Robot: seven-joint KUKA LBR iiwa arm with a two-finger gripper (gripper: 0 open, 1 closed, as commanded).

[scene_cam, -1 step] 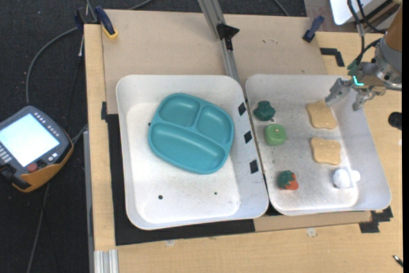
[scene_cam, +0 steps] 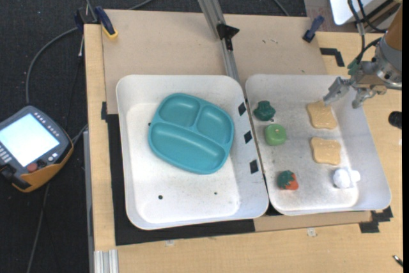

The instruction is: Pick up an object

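The gripper [scene_cam: 349, 93] is seen above the right bin's [scene_cam: 370, 137] far right corner, its two fingers spread apart with nothing between them. Just beside it, toward the bin's middle, a tan toast-like slice [scene_cam: 321, 116] lies flat, roughly square, its long axis not discernible. A second slice [scene_cam: 326, 151], a green round piece [scene_cam: 275, 134] and a teal divided plate [scene_cam: 190, 132] are laid farther off.

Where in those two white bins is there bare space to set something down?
Left bin: bare floor below the teal tray. Right bin: a gap between the green apple and the two toast pieces; its right column is crowded.
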